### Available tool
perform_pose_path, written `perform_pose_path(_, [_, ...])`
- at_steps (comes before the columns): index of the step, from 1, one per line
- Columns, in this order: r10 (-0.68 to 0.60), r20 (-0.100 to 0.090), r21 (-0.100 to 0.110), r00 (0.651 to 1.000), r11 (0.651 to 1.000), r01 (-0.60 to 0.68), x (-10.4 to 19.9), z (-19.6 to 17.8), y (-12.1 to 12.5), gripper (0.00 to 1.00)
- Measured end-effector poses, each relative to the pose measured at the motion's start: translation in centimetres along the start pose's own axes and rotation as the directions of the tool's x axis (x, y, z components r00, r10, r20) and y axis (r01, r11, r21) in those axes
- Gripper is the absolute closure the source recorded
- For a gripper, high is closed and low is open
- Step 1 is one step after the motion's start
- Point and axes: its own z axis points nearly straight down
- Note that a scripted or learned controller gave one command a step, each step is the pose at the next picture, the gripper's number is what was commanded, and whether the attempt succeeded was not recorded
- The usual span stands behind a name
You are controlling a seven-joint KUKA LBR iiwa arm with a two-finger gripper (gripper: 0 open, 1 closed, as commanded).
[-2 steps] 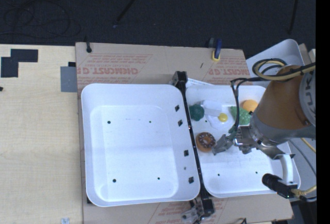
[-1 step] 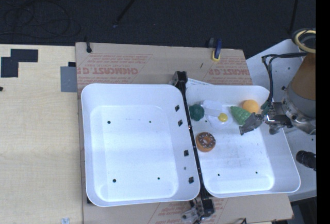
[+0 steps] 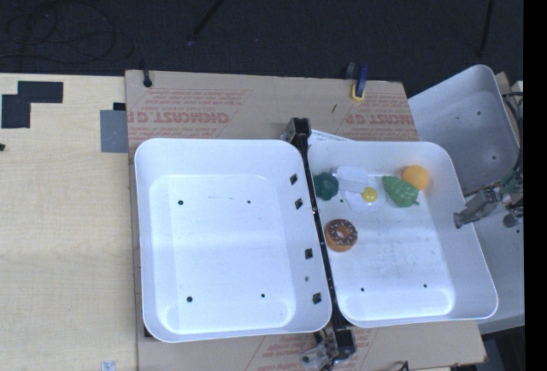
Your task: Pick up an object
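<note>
resting in the right bin (image 3: 427,292) are a doughnut (image 3: 341,235), orange ball (image 3: 415,176) and green toys; the tool (image 3: 479,205) sits just beyond its right rim, grip unreadable.

Gripper (image 3: 468,214) near right bin's (image 3: 466,275) right rim: tiny, fingers unresolvable. Arm cut off at right edge. Clear item (image 3: 351,179) beside yellow piece (image 3: 369,195) unidentifiable.

Single fixed camera — mounted above the light wooden table (image 3: 60,215), looking down at a slant on both shallow white plastic bins (image 3: 149,190).
</note>
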Motion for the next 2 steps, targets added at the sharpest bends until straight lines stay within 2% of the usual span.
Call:
perform_pose_path(1, [-0.006,-0.009,0.012,1.0,1.0,0.006,0.7,14.1,-0.6,0.0])
perform_pose_path(2, [-0.009,-0.005,0.001,1.0,1.0,0.009,3.7,10.4,-0.4,0.0])
